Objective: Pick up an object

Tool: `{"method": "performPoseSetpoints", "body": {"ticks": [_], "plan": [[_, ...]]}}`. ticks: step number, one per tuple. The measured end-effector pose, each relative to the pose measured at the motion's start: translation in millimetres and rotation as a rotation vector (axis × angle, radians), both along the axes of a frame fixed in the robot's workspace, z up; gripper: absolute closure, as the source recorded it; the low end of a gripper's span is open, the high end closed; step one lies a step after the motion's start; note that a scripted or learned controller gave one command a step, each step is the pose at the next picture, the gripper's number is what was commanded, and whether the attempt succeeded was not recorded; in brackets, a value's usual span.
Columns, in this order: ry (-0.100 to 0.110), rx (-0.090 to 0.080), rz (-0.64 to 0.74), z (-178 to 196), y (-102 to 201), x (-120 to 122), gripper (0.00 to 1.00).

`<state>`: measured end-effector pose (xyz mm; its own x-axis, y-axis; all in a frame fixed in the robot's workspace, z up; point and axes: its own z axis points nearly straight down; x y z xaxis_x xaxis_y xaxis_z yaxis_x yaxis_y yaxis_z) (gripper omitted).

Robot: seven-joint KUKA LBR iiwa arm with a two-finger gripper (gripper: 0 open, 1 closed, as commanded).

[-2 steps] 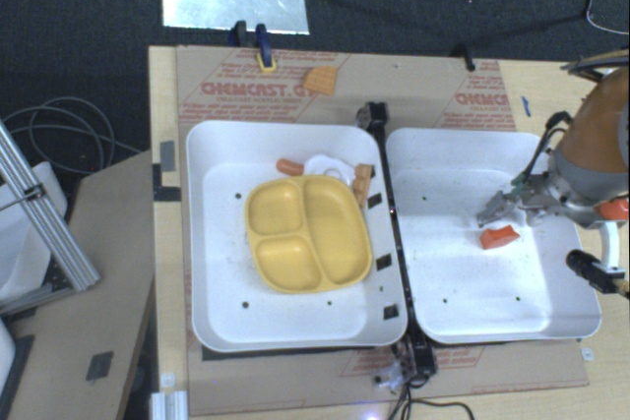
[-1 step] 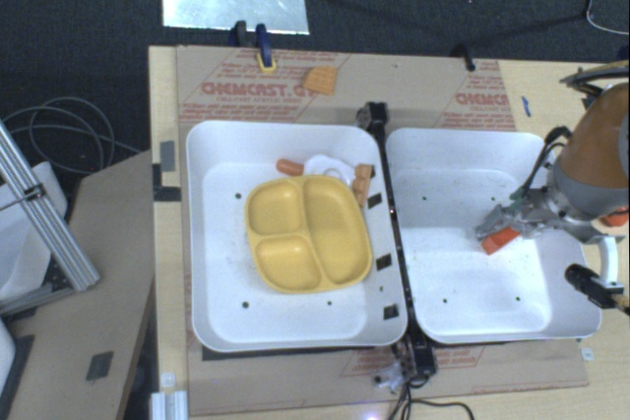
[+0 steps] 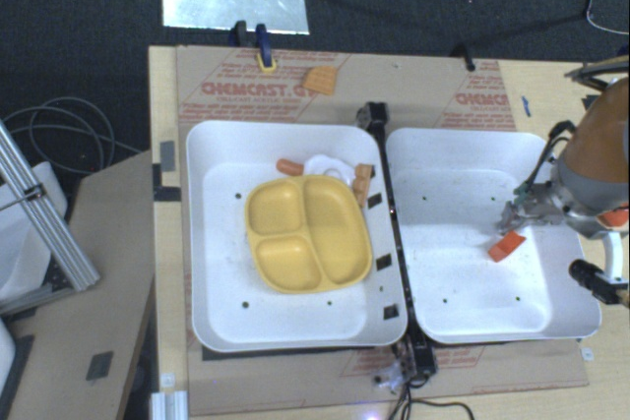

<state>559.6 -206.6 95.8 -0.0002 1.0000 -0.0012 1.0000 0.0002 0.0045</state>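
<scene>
A small orange block (image 3: pixel 505 247) is in the right bin (image 3: pixel 463 310), toward its right side. My gripper (image 3: pixel 518 215) hangs directly over it, reaching in from the right edge, and its tip meets the block's upper end. From this angle I cannot tell whether the block lies on the bin floor or is gripped. In the left bin (image 3: pixel 221 211) a yellow divided plate (image 3: pixel 307 233) lies flat. An orange sausage-shaped piece (image 3: pixel 289 167), a white piece (image 3: pixel 328 167) and a small brown block (image 3: pixel 362 182) sit along the plate's far edge.
A tan piece (image 3: pixel 320 79) lies on the cardboard behind the left bin. A black divider with clips (image 3: pixel 386 241) runs between the bins. The grey arm with its orange band (image 3: pixel 600 162) fills the right bin's right side.
</scene>
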Motion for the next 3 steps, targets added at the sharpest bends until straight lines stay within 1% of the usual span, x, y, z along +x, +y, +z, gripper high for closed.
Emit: {"method": "performPoseSetpoints", "body": {"ticks": [1, 2, 3], "plan": [[0.001, 0.0, 0.0, -0.5, 0.1, -0.2, 0.0], [0.004, 0.001, 0.0, -11.5, 0.3, -11.5, 0.0], [0.0, 0.0, -0.001, 0.0, -0.1, -10.0, 1.0]]}}
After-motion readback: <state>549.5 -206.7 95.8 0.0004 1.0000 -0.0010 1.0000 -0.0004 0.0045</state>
